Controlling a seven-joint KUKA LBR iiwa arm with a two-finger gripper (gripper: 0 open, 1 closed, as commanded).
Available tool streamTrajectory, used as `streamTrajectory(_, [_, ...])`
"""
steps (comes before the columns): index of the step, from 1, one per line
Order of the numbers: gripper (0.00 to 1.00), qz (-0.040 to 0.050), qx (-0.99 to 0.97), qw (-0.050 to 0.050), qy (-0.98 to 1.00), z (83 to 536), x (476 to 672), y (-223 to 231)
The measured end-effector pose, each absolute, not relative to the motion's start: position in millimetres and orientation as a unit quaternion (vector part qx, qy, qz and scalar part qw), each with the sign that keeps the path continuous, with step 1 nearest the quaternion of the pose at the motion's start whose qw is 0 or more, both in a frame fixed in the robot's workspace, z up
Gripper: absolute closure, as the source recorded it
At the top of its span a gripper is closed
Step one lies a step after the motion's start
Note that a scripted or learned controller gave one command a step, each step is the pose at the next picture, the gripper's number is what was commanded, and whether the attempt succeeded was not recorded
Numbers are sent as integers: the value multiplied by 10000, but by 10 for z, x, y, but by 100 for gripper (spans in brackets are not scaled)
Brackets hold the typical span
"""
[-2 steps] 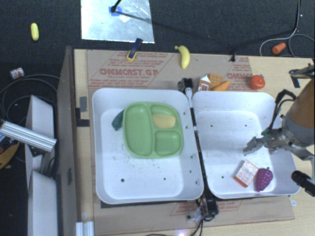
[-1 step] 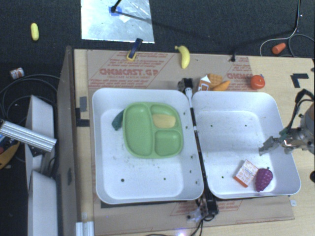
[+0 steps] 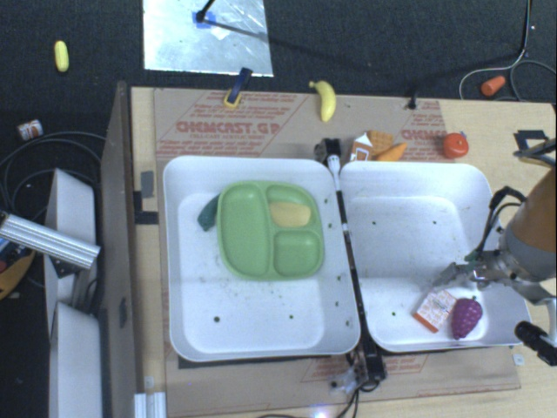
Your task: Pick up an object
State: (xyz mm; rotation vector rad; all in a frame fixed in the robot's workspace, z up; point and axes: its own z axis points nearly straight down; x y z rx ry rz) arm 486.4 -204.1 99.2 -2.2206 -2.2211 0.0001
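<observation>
At the right bin's (image 3: 409, 181) far edge, my arm (image 3: 533, 233) came into the picture only partly, its upper length cut off by the frame, and my pincer (image 3: 479, 273) was a blur of grey metal low over the bin floor; whether it was spread or closed I could not tell, and nothing could be made out in its hold. Just beside it, toward the bin's front corner, lay a purple grape bunch (image 3: 466, 317) touching a small white and orange packet (image 3: 434, 309). The left bin (image 3: 252, 329) held a green divided plate (image 3: 269, 231) with a pale yellow item (image 3: 291, 213) in one compartment, its kind hard to make out, and a dark green object (image 3: 208, 212) half tucked against the plate's left rim. Behind the bins, a banana (image 3: 325, 99), a carrot (image 3: 391, 152) and a tomato (image 3: 454, 145) rested on the cardboard (image 3: 261, 124).
</observation>
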Motion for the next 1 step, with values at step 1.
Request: streamTrajectory(1, [100, -13, -7062, -18, -7080, 1137, 4880, -2045])
